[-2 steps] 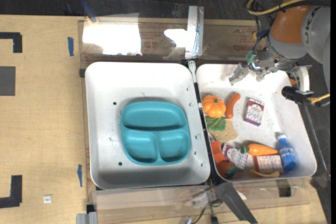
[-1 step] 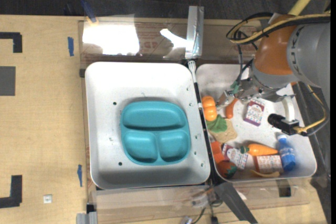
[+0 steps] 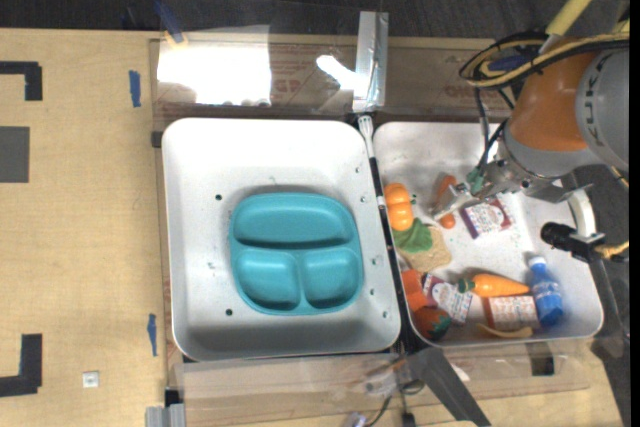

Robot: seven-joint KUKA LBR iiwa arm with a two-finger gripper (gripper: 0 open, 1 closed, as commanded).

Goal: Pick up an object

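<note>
Bins: left white bin (image 3: 190,215) holds a teal three-compartment plastic tray (image 3: 296,250); right white bin (image 3: 575,320) holds jumbled small items. Gripper (image 3: 487,181) state: cannot tell, partly hidden.

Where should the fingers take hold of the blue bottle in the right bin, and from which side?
Grip the blue bottle across its body, coming down from above. It lies near the right bin's right wall, beside the ketchup bottle and carrot. Its long sides look narrow enough to straddle, probably closing left to right, though the wall leaves little room.
</note>
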